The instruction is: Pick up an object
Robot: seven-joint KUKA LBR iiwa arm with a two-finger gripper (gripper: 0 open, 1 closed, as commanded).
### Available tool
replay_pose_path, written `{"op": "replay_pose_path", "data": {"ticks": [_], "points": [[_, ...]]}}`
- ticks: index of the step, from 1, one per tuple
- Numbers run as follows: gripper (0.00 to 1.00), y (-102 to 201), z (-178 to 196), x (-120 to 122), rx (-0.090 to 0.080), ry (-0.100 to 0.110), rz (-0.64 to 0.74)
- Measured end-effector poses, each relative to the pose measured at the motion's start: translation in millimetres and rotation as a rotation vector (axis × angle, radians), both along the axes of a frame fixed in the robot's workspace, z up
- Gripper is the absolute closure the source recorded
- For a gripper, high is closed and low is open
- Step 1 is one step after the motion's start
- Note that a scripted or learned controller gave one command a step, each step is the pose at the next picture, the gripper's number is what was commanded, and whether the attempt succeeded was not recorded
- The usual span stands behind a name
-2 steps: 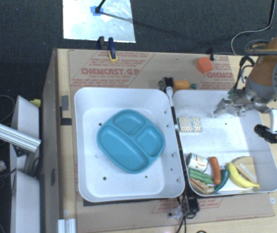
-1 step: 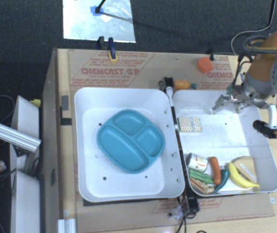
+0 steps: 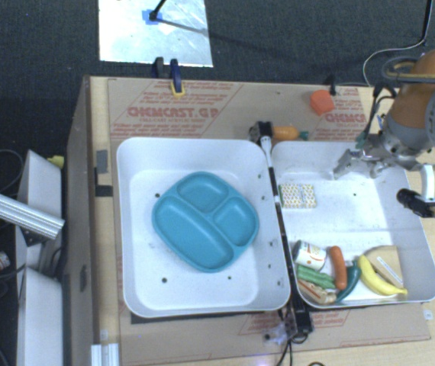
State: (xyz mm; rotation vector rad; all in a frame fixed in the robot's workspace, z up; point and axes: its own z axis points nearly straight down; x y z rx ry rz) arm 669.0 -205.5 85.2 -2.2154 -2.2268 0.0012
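Gripper (image 3: 352,161) hovering over right bin's (image 3: 423,239) far edge, finger state unclear. Banana (image 3: 378,277) lying by near right corner among toy food; probably light, rigid, slippery; best pinched across its middle.

Legible marking: red print "CHEMCAST GP" on the brown protective sheet (image 3: 194,101) covering the counter, up and to the left of the jaws. The same red print repeats on the sheet just left of the jaws, partly hidden, unreadable in full. No other text can be read.
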Motion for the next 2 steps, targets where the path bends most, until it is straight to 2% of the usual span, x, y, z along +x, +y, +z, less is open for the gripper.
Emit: {"op": "replay_pose_path", "data": {"ticks": [1, 2], "points": [[0.00, 0.0, 0.0, 0.0, 0.000, 0.000, 0.000], [0.00, -1.0, 84.0, 1.0, -0.002, -0.008, -0.001]]}}
